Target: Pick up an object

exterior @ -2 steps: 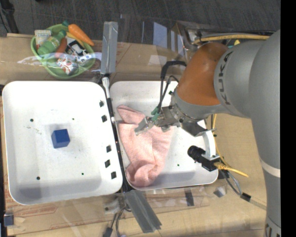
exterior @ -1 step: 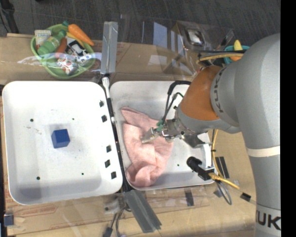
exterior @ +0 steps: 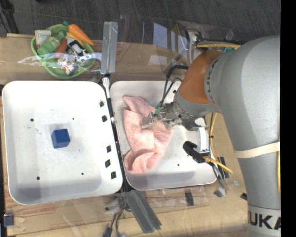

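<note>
So the gripper [exterior: 155,118] is down in the right bin [exterior: 187,177], sitting right on top of a crumpled pink cloth [exterior: 142,139], and it looks like the metal tips are touching the fabric about midway along it. I honestly can't tell how the gripper is set, it's too small and blends into the folds. The cloth is soft-looking, terry-ish, bunched into a long lumpy shape running from the bin's upper left corner down toward its lower left, with a rolled fat end at the bottom. The arm [exterior: 246,98] is big, smooth grey, with a rounded orange band [exterior: 195,80] just above the wrist, coming in from the right. Over in the left bin [exterior: 19,107] there's a little blue cube [exterior: 60,138], hard-edged, sitting alone, well apart from the cloth. Both bins are shallow glossy white plastic with rounded corners, side by side on the table [exterior: 138,53]. Up top left is a green bowl [exterior: 64,72] stuffed with toy food, including an orange carrot [exterior: 79,32].
</note>
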